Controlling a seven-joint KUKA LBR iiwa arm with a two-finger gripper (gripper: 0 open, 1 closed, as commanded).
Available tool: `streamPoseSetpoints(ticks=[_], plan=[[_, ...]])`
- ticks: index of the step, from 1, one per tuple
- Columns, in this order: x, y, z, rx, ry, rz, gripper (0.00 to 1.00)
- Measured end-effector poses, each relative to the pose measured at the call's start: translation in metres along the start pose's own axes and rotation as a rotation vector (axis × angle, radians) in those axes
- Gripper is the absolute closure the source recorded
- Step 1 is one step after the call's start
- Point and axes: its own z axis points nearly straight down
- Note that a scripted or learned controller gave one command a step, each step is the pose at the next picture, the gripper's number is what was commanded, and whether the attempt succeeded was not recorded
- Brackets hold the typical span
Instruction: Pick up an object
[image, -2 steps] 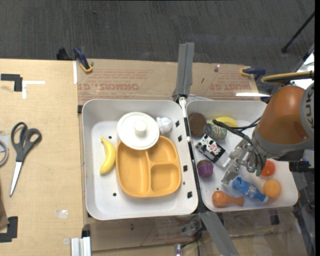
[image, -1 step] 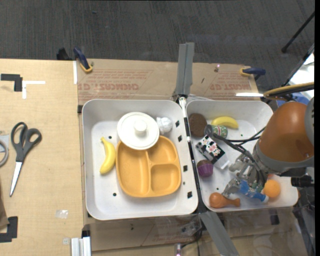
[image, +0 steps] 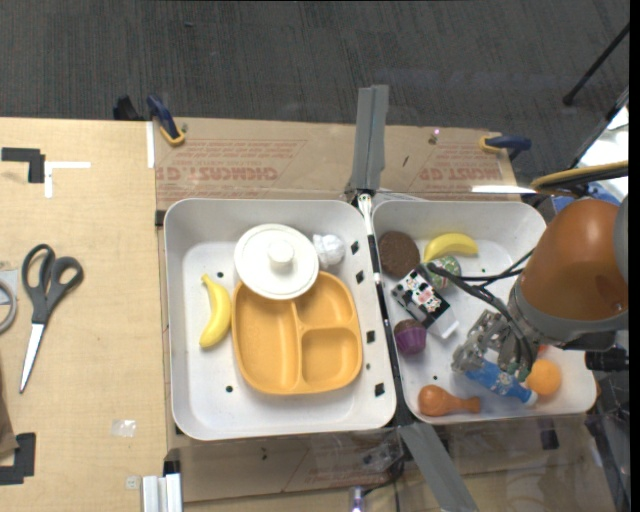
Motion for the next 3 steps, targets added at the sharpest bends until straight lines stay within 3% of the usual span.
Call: streamPoseSetpoints(ticks=[1, 2, 3], plan=[[-0.016, 0.042, 0.012, 0.005, 0.008, 0.307, 1.0], [-0.052, 0.054, -0.2, 0.003, 0.006, 0.073, 1.0], [-0.064, -0.029, -0.252, 0.002, 0.005, -0.108, 1.0]])
